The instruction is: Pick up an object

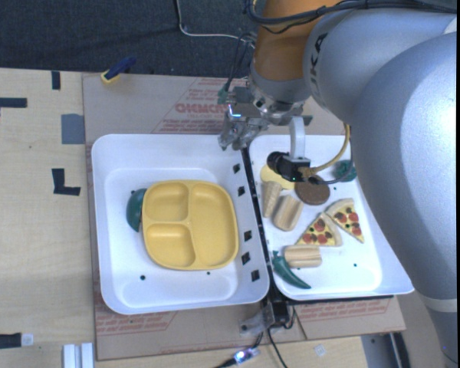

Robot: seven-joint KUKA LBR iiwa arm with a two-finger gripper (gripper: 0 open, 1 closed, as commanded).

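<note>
Left bin (100, 205): well off to the lower left of the gripper (236, 138). A dark green item (134, 209) is partly tucked under the left edge of a yellow divided plate (190, 225). The plate lies flat, below and slightly left of the gripper.

The gripper sits over the far end of the wall between the two bins, on the left bin's side. Whether it is apart or together: cannot tell. Nothing seen held in it.

Right bin (368, 278): candidate objects all lie below and to the right of the gripper, clear of it. Nearest is a tan cone (270, 198), touching a tan roll (287, 213). Just right of those is a brown disc (314, 192). Farther down and right are two pizza slices (322, 232), side by side. Farthest below are a hot dog (303, 257) and, against it, a green pepper-like piece (287, 272).
</note>
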